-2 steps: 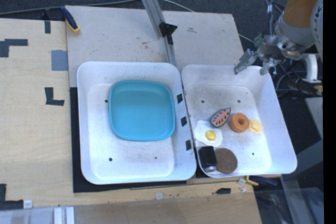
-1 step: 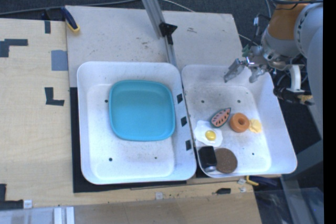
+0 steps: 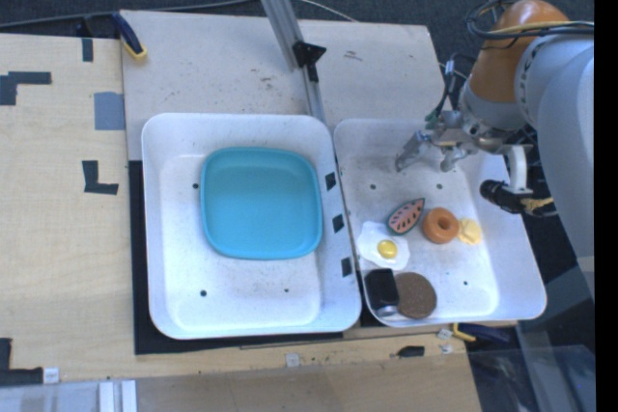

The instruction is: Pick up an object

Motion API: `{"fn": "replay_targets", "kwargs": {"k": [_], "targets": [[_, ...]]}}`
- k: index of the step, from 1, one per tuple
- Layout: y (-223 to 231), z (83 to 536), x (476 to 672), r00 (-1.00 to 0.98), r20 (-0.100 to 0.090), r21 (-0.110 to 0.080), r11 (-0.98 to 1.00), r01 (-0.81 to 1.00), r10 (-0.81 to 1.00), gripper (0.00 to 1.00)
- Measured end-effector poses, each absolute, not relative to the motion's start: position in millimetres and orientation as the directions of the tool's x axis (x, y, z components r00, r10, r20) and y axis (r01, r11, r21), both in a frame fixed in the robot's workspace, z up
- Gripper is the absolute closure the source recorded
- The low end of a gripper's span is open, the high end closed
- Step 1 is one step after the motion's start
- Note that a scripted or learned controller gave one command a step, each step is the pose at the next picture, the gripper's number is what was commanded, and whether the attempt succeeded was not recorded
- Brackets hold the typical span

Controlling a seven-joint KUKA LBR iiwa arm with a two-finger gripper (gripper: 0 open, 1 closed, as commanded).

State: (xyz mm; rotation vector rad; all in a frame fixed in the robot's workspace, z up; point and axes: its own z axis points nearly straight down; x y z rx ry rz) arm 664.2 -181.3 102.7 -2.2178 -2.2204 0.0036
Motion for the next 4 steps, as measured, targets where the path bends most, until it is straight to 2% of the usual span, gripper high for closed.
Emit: {"fn": "replay_targets", "kwargs": {"k": [1, 3, 4], "targets": [[-181.3, 115.5, 665.2, -0.002, 0.0, -0.001, 0.002, 1.0, 1.0, 1.0], [-189.4, 218.2, 648.5, 0.0, -0.001, 0.003, 0.0, 1.0, 1.0, 1.0], [-189.1, 238.4, 648.9, -0.001, 0.0, 0.001, 0.001, 1.0, 1.0, 1.0]]}}
